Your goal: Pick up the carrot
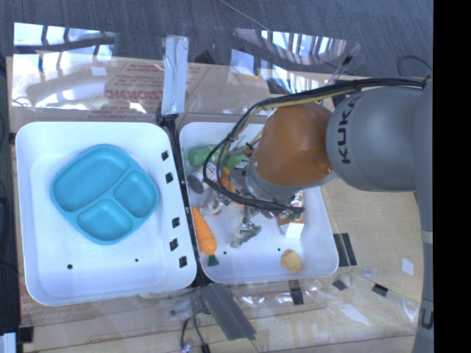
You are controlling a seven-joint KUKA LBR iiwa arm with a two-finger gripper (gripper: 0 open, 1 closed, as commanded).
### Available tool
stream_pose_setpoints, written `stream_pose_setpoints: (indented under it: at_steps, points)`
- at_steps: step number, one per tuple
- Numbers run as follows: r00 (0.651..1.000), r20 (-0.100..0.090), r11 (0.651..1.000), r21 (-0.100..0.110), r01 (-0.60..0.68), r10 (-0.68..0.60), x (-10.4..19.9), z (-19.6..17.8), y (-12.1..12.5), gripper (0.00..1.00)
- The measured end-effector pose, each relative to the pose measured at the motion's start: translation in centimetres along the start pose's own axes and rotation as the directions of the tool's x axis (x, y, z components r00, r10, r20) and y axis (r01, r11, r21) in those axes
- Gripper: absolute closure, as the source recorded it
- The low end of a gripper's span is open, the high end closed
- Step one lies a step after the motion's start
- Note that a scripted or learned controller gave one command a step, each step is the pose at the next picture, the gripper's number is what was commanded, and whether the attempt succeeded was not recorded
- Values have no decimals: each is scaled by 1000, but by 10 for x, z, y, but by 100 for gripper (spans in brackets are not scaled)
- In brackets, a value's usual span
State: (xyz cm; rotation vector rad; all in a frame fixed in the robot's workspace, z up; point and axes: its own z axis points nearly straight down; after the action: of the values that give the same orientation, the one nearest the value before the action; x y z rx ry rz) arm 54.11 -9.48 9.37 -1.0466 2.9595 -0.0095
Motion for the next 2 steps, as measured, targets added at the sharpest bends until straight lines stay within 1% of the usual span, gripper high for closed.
stream_pose_setpoints:
  at_steps: [1,2]
  points:
    - [1000,3,1000,-1,6,-6,-3,-10,2,100]
    - [1000,3,1000,-1,6,-6,-3,-10,2,0]
